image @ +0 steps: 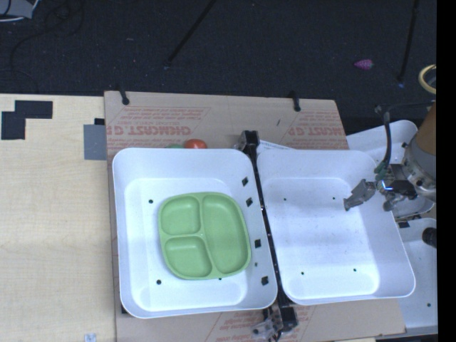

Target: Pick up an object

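A light green divided plate [204,235] with three compartments lies flat in the middle of the left bin [135,191]. My gripper [375,199] hangs over the right side of the right bin [328,276], near that bin's right wall and far from the plate. Its fingers [356,194] stand open with nothing between them. The arm comes in from the right edge of the view.
A small red-orange object [194,144] and a bit of green [174,146] peek out behind the left bin's back rim, on the cardboard [214,120]. A black divider [260,219] runs between the bins. A wooden tabletop [50,226] stretches to the left.
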`<state>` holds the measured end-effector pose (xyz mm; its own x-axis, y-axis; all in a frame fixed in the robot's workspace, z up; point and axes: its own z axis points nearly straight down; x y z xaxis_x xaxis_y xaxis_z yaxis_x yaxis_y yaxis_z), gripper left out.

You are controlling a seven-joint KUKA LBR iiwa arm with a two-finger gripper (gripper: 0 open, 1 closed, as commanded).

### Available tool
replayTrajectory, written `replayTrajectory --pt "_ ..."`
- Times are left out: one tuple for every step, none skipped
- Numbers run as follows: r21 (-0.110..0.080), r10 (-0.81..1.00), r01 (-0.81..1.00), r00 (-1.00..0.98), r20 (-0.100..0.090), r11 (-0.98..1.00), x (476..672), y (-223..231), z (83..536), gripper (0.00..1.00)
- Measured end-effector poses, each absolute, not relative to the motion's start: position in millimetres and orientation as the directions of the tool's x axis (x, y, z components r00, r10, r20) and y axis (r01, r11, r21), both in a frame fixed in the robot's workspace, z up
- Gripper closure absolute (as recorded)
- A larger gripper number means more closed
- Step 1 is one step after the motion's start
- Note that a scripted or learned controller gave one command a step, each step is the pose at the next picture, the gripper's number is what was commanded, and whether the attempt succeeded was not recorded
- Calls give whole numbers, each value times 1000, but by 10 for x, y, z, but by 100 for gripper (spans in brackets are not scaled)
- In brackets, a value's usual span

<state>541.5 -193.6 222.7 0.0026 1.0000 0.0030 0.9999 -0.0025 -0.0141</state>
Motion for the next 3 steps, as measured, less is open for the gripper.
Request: replayTrajectory --pt "-2 1000 1000 0 1 0 5441 -1935 2295 0" --pt "-7 1000 1000 0 2 0 5403 -1959 1663 0" --pt "-7 1000 1000 -2 3 2 5484 -1913 1163 0"
